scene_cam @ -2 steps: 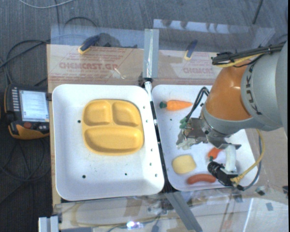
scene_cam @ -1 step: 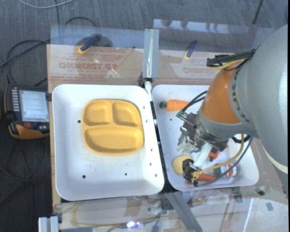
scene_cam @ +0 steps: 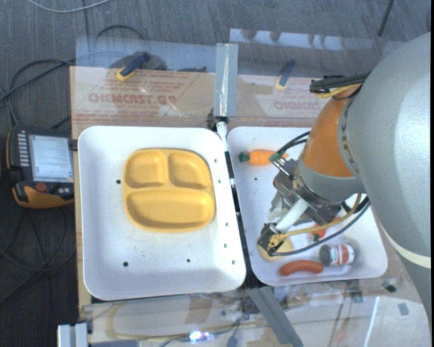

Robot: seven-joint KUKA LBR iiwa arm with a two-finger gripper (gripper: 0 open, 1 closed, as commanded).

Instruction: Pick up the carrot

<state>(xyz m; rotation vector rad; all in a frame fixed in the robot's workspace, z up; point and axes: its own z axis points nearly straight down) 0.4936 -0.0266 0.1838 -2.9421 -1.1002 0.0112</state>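
The gripper [scene_cam: 273, 241] hangs low in the right bin [scene_cam: 257, 266], nowhere near the carrot [scene_cam: 260, 157] (jaw state I cannot tell), so the approach step remains: shift toward the bin's far edge and descend.

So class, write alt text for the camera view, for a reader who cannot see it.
The gripper hangs low over the right bin, with the carrot lying apart near the bin's far left corner. A sausage and a small can lie along the near edge; the left bin holds a yellow tray.
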